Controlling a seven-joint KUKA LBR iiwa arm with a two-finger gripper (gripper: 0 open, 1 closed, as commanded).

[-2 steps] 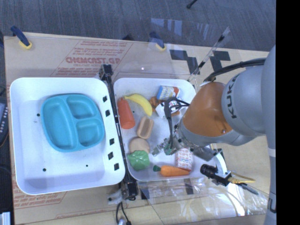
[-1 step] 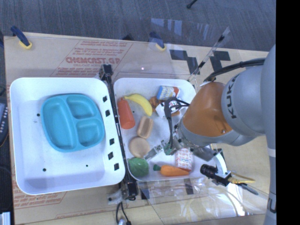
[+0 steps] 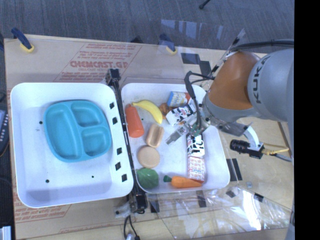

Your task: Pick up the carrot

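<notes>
In the right bin (image 3: pixel 216 149), close to its near edge, the carrot (image 3: pixel 185 182) lies flat, orange body pointing right and its green top toward the left, just beside a round green vegetable (image 3: pixel 147 177) in the near-left corner. A long red-and-white carton (image 3: pixel 196 157) lies lengthwise just on the far side of the carrot, its near end almost touching it. Farther left in this bin sit a flat round tan piece (image 3: pixel 148 157), a small tan bread-like roll (image 3: pixel 154 135), an upright-looking orange-red cylinder (image 3: pixel 133 120) against the left wall and a yellow banana (image 3: pixel 148 109) toward the far side. A blue-and-orange packet (image 3: pixel 177 98) lies at the far wall.

The grey arm with its orange band (image 3: pixel 231 81) reaches in from the right, and the gripper (image 3: pixel 176 135) hangs over the middle of the right bin, above the far end of the carton and well apart from the carrot. Whether the pincer is wide or narrow I cannot tell, as the parts blur against the clutter beneath; nothing is visibly held.

The left bin (image 3: pixel 30 184) holds a turquoise divided tray (image 3: pixel 77 129), lying flat near its centre
</notes>
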